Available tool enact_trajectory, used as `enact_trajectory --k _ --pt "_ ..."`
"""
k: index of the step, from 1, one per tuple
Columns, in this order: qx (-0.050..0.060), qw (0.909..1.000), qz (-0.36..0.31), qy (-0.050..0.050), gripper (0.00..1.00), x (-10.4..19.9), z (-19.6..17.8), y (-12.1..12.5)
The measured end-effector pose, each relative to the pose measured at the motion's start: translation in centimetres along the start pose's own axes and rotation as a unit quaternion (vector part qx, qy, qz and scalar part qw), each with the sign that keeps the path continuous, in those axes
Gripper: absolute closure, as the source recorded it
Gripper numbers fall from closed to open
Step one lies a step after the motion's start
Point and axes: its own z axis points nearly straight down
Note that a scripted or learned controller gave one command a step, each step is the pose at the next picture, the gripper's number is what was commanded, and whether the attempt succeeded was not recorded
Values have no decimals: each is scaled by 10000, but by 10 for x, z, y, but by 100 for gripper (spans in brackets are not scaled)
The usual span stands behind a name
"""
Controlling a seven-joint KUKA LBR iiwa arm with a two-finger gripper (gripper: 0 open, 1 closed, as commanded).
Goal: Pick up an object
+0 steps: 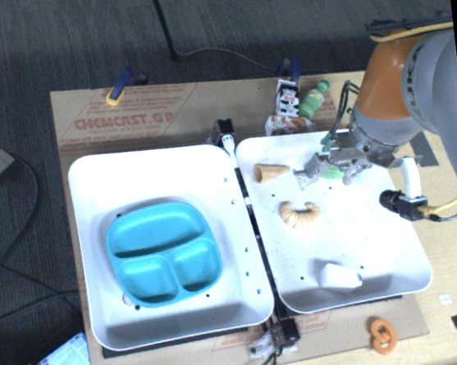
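Jaws [331, 166] hover at the right bin's [404, 267] upper edge, grip state unclear, near a cone [271, 171]; blue tray [164, 252] fills the left bin [94, 235].

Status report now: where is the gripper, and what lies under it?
Gripper low over right bin, rear part. Cone and croissant lie apart from it. Nothing blocking.

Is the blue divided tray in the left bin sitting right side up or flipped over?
Right side up. The blue divided tray lies flat in the left bin with its three compartments facing upward, their raised rims visible.
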Motion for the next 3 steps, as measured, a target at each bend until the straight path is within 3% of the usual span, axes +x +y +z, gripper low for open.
enact_trajectory --k 1,2,3 --pt "-8 10000 0 4 0 36 65 -12" --pt "-18 10000 0 -10 100 35 54 -11" --pt "-11 10000 0 -3 100 4 -10 40"
